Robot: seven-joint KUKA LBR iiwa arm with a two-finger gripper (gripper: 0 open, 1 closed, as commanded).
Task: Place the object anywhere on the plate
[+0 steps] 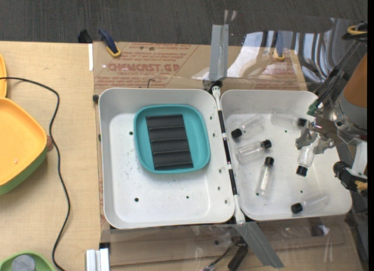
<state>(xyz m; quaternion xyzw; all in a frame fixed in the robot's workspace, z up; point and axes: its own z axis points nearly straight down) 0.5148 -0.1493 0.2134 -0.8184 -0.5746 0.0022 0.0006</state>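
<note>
A teal plate (200, 141) with a dark ridged middle lies in the left bin (117, 164). Several clear vials with black caps lie in the right bin (280, 197): one (248, 127) near the divider, one (253, 148) just below it, one (264, 177) mid-bin, and one (310, 204) at the front right. My gripper (311, 140) hangs over the right side of that bin. Directly under it is another vial (305, 157), standing nearly upright with its cap down. Whether the gripper touches this vial I cannot make out.
A cardboard sheet (152, 65) lies behind the bins. Yellow and green dishes (17, 141) sit at the far left of the bench, with a black cable (58, 147) running beside them. A metal divider post (218, 54) rises between the bins.
</note>
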